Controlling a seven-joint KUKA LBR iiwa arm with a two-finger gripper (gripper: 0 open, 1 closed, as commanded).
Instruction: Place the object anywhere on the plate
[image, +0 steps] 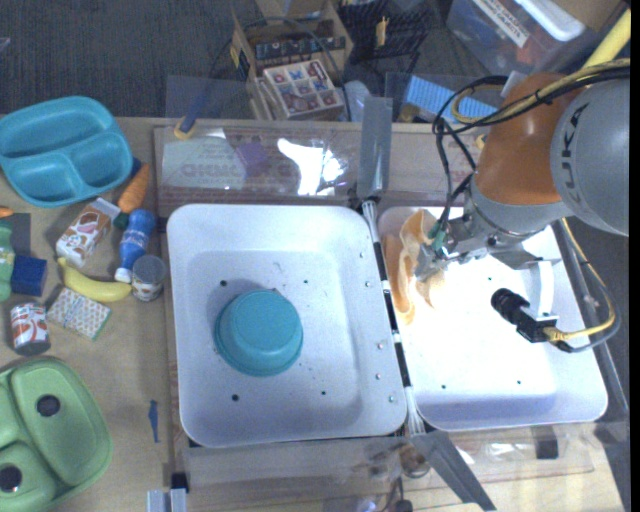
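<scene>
Camera view: blue plate (260, 331) upside-down in left bin (200, 250). Orange-tan object (408, 268) lies at right bin's (500, 400) left wall, the gripper (437, 250) over it; finger state: cannot tell. Arm (590, 150) lettering partly reads "UKA".

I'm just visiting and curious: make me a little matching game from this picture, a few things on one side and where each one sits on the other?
Things:
1. blue bowl
2. orange plate
3. banana
4. blue divided tray

Places:
A. leaning against the left wall of the right bin
B. on the bench to the left of both bins, among small items
C. upside down in the middle of the left bin
D. far left corner of the bench

Pairs: 1-C, 2-A, 3-B, 4-D
</scene>
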